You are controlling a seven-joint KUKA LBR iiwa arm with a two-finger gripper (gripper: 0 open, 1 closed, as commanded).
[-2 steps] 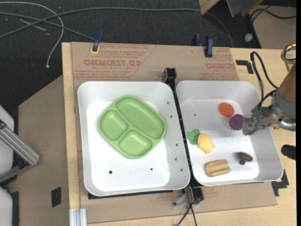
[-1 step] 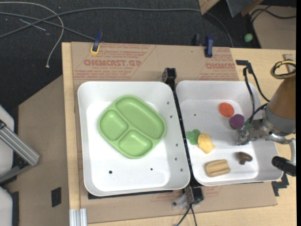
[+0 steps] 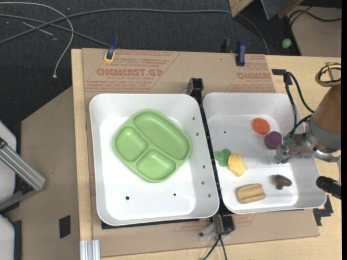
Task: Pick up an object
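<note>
Over at the right bin (image 3: 233, 104), the hand (image 3: 284, 151) sits low near the bin's right edge, with the arm (image 3: 331, 121) coming in from that side. Whether it is apart or together I cannot tell; it is too small and dark against the white.

Nearest to it is a purple piece (image 3: 272, 140), just up and to the left, close beside the hand or perhaps touching it. An orange piece (image 3: 261, 125) lies a little further toward the bin's far edge. A small brown piece (image 3: 281, 182) rests below the hand, near the bin's near right corner. A tan block (image 3: 250, 193) lies along the near edge, and a yellow piece (image 3: 237, 164) and a green piece (image 3: 222, 157) sit together by the left edge.

A green divided plate (image 3: 153, 144) fills the middle of the left bin (image 3: 108, 172).
</note>
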